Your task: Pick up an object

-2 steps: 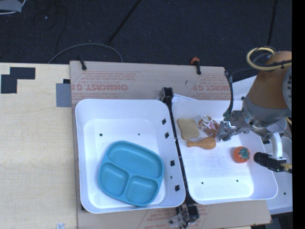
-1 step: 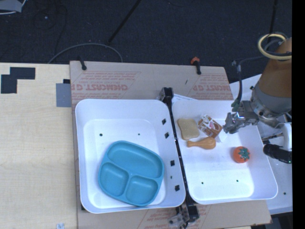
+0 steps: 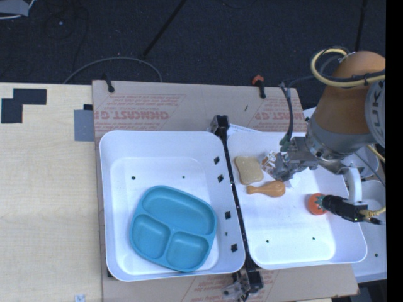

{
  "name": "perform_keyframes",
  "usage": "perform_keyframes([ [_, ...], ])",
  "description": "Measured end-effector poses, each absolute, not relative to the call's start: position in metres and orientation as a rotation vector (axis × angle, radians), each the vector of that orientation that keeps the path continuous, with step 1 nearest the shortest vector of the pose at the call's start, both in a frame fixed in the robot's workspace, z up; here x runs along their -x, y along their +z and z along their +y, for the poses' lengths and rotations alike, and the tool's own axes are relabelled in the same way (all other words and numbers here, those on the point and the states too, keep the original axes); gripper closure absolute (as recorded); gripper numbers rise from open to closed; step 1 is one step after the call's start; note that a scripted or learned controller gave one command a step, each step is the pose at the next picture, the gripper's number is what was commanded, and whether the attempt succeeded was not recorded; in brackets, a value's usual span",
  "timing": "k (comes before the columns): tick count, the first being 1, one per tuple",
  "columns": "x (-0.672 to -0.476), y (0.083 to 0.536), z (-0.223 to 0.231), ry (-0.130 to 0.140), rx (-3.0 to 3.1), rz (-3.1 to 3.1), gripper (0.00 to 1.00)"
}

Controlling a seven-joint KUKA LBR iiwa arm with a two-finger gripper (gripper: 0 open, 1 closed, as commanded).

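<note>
The robot's gripper (image 3: pixel 281 166) hangs low in the right bin (image 3: pixel 296 250), just beside a tan slice of bread (image 3: pixel 249 168) and a toy drumstick (image 3: pixel 267 189), both lying on the floor, its grip impossible to read, so the pick looks not yet made.

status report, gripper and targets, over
Gripper over right white bin. Close beside it lie tan flat bread-like slice and orange-tan drumstick-shaped toy, both resting in the bin. Nothing on top of them.
</note>
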State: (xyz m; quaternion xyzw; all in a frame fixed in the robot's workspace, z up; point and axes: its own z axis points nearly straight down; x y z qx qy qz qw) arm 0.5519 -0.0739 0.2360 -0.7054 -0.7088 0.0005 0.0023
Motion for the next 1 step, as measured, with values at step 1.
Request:
perform_keyframes([
  [1, -0.5566, 0.2371, -0.0275, 0.001, 2.214, -2.224, 1.00],
])
